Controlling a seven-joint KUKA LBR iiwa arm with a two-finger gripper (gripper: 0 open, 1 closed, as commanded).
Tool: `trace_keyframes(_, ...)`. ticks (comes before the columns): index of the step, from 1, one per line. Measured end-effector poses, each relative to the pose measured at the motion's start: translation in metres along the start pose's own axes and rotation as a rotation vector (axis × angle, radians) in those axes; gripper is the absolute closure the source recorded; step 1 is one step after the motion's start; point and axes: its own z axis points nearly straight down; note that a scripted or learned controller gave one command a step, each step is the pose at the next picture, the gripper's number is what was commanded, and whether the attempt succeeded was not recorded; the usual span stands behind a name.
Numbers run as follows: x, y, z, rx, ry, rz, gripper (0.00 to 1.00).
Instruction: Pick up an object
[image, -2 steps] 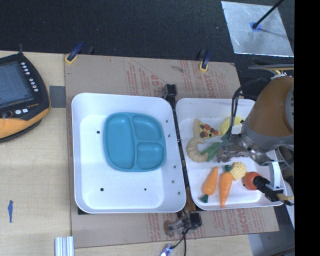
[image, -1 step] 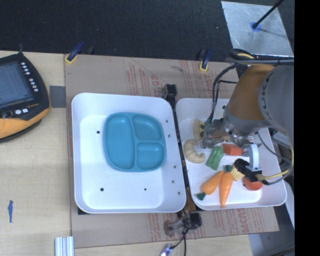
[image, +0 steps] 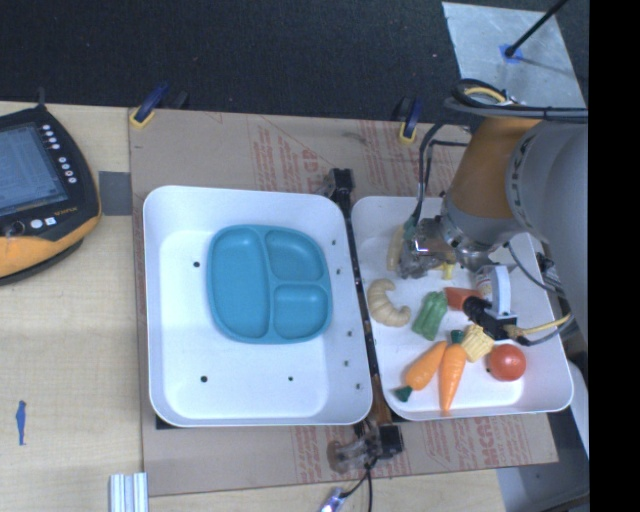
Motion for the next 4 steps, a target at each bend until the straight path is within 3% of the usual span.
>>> trace_keyframes(1, 0.000, 0.032, 0.000, -0.001, 0.001, 0.001, 0.00)
trace_keyframes(2, 0.004, 0.040, 0.000, -0.002, 0.000, 0.001, 0.00)
trace_keyframes(3, 0.004, 0.041, -0.011, -0.001, 0.000, -0.002, 1.00)
trace_keyframes(4, 0.004, 0.041, -0.011, -0.001, 0.000, -0.003, 0.00)
